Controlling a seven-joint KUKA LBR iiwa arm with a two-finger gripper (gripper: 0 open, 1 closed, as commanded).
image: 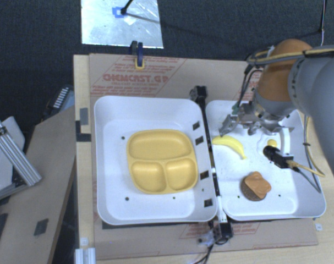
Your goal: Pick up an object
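A yellow banana lies in the right bin, near its left wall. A brown round bun-like thing sits closer to the front of the same bin. My gripper hangs low over the back of the right bin, just behind the banana and slightly to its right. Its metal fingers stand spread apart with nothing between them. The grey arm with its orange band comes in from the right above it.
The left bin holds a yellow divided plate with three compartments. A black hinge strip runs between the two bins. Brown cardboard lies under both.
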